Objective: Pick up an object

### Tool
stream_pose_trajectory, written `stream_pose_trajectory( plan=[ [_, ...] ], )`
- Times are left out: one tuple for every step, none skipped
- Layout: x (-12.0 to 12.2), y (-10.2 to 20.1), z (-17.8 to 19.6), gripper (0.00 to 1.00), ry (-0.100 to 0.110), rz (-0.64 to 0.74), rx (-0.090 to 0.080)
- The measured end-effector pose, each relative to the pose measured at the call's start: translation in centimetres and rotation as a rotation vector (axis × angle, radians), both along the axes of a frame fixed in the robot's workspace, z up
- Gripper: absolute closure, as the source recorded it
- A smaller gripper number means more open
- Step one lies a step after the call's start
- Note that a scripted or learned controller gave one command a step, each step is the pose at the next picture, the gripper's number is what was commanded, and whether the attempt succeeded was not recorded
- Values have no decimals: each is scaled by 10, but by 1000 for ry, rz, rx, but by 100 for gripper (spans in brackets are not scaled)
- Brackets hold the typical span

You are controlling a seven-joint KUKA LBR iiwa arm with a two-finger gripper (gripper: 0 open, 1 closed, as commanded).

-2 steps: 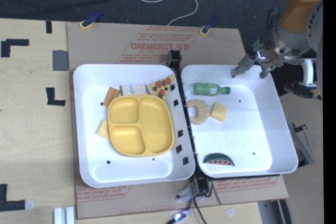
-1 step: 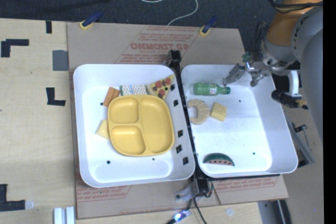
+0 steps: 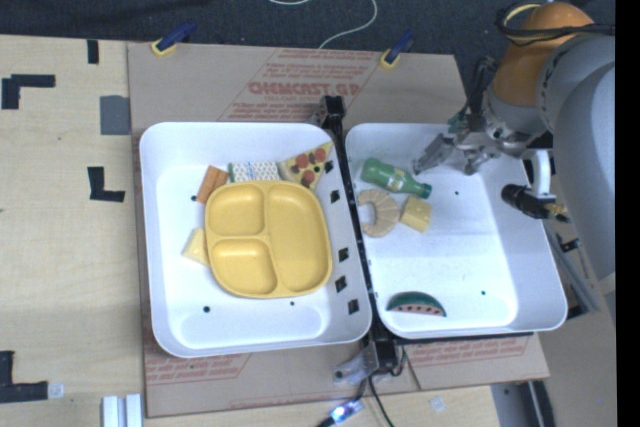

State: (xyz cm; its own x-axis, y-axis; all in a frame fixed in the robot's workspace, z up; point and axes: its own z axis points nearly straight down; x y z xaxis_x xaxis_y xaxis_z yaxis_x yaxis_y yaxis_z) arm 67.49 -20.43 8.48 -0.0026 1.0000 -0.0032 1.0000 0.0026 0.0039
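Observation:
My gripper [image 3: 445, 163] hangs over the back of the right bin [image 3: 520, 300], its fingers spread open with nothing between them. Just left of it lies a green bottle [image 3: 393, 178] on its side. In front of the bottle rest a tan ring-shaped piece [image 3: 378, 212] and a yellow cheese wedge [image 3: 416, 213]. A watermelon slice [image 3: 416, 305] lies near the bin's front wall.
The left bin [image 3: 165, 310] holds a yellow divided plate [image 3: 268, 238], with a pizza slice [image 3: 310, 164], an orange piece [image 3: 211, 183] and a yellow wedge [image 3: 193, 246] around it. A black divider [image 3: 345, 215] runs between the bins. The arm [image 3: 545, 65] fills the right side.

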Motion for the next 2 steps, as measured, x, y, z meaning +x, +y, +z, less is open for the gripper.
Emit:
stream_pose_trajectory(
  plan=[
    [0, 1, 11, 100, 3, 2, -2],
    [-6, 9, 63, 100, 0, -1, 3]
  ],
)
